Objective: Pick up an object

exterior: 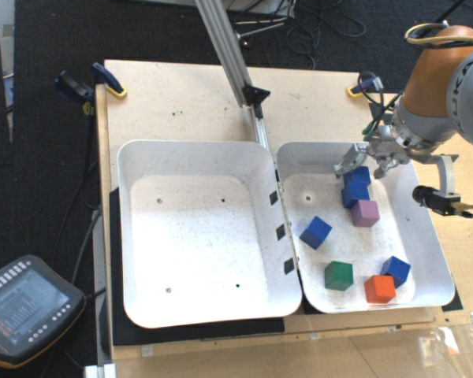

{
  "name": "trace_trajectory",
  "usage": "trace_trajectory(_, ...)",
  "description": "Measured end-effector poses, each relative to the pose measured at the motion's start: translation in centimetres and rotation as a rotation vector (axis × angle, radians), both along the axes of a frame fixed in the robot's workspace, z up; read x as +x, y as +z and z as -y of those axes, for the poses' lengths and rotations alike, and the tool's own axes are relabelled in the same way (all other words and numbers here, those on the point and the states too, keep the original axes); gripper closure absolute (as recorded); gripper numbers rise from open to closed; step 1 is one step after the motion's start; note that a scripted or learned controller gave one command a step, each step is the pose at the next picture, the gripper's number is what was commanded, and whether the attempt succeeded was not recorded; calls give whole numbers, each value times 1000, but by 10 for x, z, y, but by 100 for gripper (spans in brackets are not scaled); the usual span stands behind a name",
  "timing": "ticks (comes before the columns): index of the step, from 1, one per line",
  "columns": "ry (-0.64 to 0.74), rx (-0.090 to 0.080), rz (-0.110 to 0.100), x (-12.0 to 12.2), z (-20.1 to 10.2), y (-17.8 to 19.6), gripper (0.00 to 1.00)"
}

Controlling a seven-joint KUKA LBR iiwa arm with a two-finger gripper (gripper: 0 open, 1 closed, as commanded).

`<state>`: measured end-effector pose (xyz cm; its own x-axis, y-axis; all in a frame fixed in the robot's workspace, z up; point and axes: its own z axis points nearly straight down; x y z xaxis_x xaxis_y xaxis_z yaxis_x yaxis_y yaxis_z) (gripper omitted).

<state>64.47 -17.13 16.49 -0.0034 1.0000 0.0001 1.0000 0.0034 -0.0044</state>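
In the right bin [426,242], my gripper [367,164] hangs over the far part, fingers spread open. Just below the fingertips lies a dark blue block [355,188]; nothing sits visibly between the fingers. A purple cube [366,213] touches that block on its near side. Further toward the front are a blue cube [316,232], a green cube [339,275], an orange cube [380,289] and another blue cube [396,270].
The left bin [142,211] adjoins the right one along a shared ridge. A slanted metal pole [225,42] comes down to the bins' far junction. Clamps [102,81] grip the bench's far corners. A teach pendant [24,309] lies at the lower left.
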Motion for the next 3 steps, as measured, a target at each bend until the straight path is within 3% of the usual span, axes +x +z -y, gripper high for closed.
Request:
trace_trajectory(1, 0, -4, 6, 0, -2, -40, 0)
trace_trajectory(2, -2, -7, 21, 5, 1, -44, 0)
trace_trajectory(3, -1, -10, 24, 5, 1, -35, 100)
